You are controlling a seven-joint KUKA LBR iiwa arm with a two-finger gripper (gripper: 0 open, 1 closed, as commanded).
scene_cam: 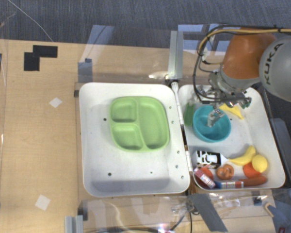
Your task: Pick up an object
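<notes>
Camera view: claw is down inside the teal bowl in the right bin; can't tell if it's released or clenched, and nothing visibly between it. Pick not done, I'd judge: bowl sits flat, banana, orange fruit, apple lie at the bin's near end, green tray alone in the left bin.

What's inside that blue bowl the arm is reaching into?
The gripper hangs over the blue bowl, its metal tip dipping inside. I see bare blue interior around it; whatever lies directly beneath the tip is covered.
</notes>
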